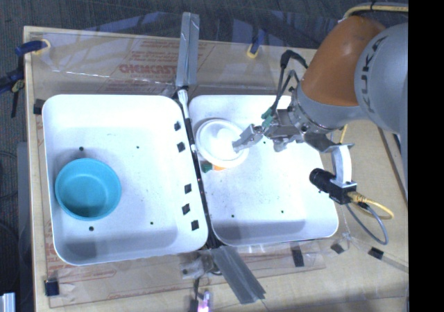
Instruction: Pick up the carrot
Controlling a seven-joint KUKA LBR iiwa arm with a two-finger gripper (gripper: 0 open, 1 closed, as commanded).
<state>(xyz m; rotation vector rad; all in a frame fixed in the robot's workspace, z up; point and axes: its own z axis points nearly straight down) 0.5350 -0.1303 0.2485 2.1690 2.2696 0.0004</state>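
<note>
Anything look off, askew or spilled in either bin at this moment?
One oddity: in the right bin, a white bowl sits over an orange object, probably the carrot, leaving just a sliver showing at its lower edge. The gripper hangs over the bowl. The blue bowl in the left bin sits upright.

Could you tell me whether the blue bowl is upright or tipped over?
Upright: the blue bowl sits in the left bin with its round opening facing up and its inside showing.
</note>
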